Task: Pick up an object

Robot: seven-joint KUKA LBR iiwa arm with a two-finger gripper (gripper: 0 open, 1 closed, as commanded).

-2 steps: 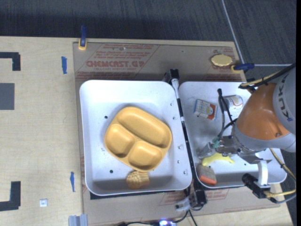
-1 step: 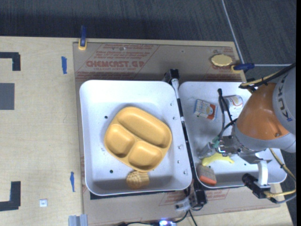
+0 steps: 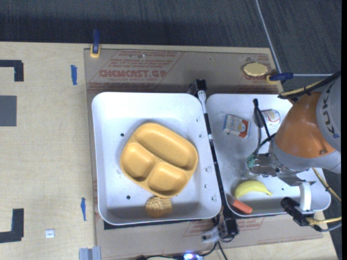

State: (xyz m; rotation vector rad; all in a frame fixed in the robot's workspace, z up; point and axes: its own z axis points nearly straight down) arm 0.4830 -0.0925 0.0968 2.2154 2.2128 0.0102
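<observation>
A yellow banana [image 3: 252,188], short and curved, lies at the lower edge of the right bin [image 3: 227,145] in the frame's lower right, beside an orange carrot-like piece [image 3: 242,206]. The arm's gripper [image 3: 263,166] hangs just above the banana; its state cannot be told. A small carton [image 3: 236,125] sits higher up. The left bin [image 3: 105,145] bears a yellow divided tray [image 3: 158,157].
</observation>
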